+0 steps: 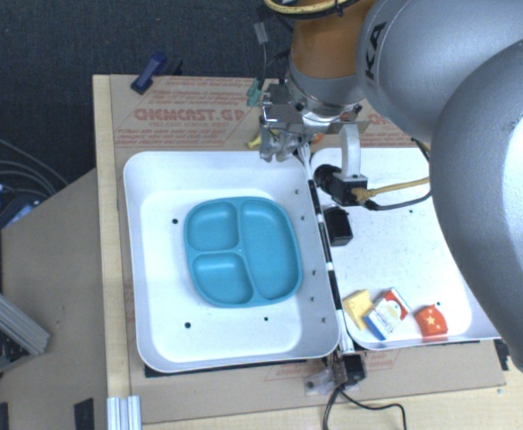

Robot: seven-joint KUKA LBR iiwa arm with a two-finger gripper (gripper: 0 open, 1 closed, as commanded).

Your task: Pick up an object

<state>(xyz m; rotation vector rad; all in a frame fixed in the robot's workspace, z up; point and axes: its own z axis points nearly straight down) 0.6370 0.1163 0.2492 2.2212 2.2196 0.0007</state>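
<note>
The arm (441, 88) comes in from three o'clock and fills the upper right, its orange band (333, 34) at about one o'clock. Below the band the hand (284, 146) sits over the far rim of the left bin (145, 240), near where the two bins meet. Whether the hand is wide or narrow cannot be told; nothing can be seen held in it.

In the left bin lies a blue plate (242, 251) with three compartments, roughly at the bin's centre and well apart from the hand, toward six o'clock of it.

The right bin (405, 240) holds three small things in a row along its near edge, at about five o'clock: a yellow block (358, 308), just beside it a red, white and blue box (387, 315), and a red piece (432, 321) a little apart. A black part (338, 226) lies along the divide between the bins.

The desk (109, 150) under the bins is brown board with red print at its far edge.
</note>
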